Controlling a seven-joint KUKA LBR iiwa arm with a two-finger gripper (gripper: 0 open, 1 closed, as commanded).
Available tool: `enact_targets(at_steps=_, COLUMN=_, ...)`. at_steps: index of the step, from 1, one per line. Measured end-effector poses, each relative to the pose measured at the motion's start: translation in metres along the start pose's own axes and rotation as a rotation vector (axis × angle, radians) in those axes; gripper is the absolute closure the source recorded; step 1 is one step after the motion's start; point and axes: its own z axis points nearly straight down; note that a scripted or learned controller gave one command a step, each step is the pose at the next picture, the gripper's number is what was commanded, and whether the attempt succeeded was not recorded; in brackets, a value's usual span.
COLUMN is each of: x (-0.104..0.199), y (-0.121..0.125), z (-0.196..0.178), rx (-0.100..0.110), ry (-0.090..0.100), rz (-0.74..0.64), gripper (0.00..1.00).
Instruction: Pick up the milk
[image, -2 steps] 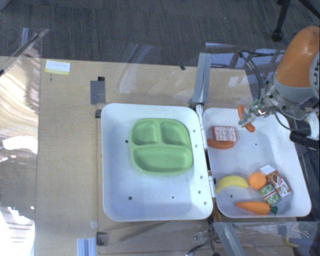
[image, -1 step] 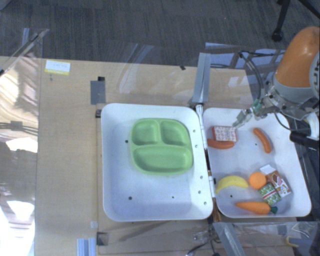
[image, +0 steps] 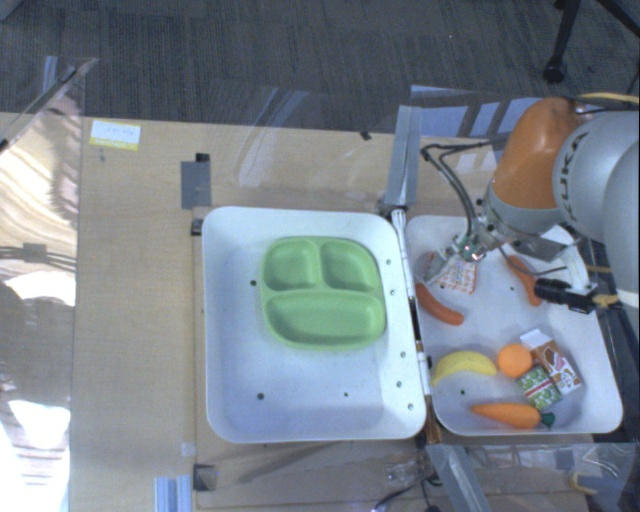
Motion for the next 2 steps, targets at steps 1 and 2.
enact_targets(at_steps=1, x=-0.001, y=0.004, z=-0.014, rx=-0.01, ry=-0.007, rz=-0.004, gripper=1.0)
enact_targets(at_steps=2, x=0.011, y=-0.034, z=-0.001, rx=-0.018, ry=-0.021, rz=-0.425, gripper=1.0)
